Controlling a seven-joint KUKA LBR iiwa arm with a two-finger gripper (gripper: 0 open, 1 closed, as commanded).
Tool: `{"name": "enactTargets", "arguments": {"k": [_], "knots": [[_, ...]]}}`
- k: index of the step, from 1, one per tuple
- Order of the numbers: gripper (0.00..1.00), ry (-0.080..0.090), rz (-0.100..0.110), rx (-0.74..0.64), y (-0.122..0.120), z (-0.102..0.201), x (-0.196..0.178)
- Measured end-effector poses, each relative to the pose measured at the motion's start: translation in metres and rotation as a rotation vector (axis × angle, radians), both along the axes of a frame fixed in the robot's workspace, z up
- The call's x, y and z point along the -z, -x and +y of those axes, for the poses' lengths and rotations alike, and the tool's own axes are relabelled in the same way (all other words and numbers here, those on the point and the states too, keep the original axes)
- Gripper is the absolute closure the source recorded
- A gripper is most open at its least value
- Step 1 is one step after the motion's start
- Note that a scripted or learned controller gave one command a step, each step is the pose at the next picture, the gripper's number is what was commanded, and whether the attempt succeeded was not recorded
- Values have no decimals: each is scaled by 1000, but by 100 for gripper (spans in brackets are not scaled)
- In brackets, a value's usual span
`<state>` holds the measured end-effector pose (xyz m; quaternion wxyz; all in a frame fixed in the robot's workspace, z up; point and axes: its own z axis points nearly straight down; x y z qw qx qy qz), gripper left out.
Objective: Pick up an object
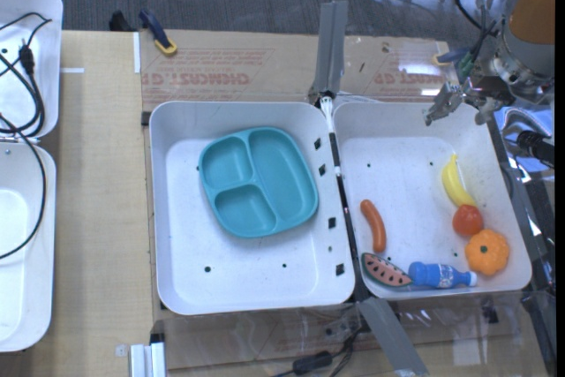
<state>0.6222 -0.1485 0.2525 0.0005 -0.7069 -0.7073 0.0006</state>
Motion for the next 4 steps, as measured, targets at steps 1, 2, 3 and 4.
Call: {"name": "enactTargets", "arguments": {"k": [1,2,3,4], "knots": [[0,0,1,3,15,-47,106],[0,-12,-3,-9,20,-64,161],[100,-6,-3,-7,21,-66,151],[100,0,-1,-1,20,41,65]]}}
